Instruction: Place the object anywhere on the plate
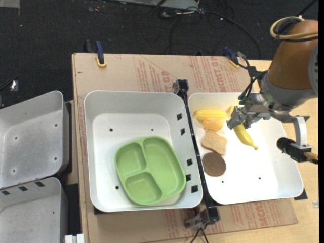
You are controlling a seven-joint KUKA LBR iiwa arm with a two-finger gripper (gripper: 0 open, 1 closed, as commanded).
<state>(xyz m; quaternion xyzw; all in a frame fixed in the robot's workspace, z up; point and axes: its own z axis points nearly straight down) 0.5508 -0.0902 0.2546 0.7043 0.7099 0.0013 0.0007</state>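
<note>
Progress looks slight from where we stand: nothing lies on the green plate point(150, 170) yet. It sits in the left bin point(96, 151), its three compartments bare. All the candidate items are in the right bin point(283, 186), gathered along its left side. We see a corn cob point(210, 115) nearest the far wall, an orange piece point(213, 125) touching it, a slice of bread point(214, 143) just below, a brown round cookie point(214, 164) nearest us, and a banana point(245, 135) lying slantwise a little to their right.

Our hand point(238, 119) hangs low over the upper end of the banana, just beside the corn. Whether its fingers are spread or closed we cannot tell, since the wrist body hides them, and nothing is visibly between them. We judge the banana to be the likely target, though the corn is close enough to be meant instead.

What remains, by our reckoning, is nearly everything: secure a grasp, lift clear of the divider between the bins, carry leftward, and release over the plate.
</note>
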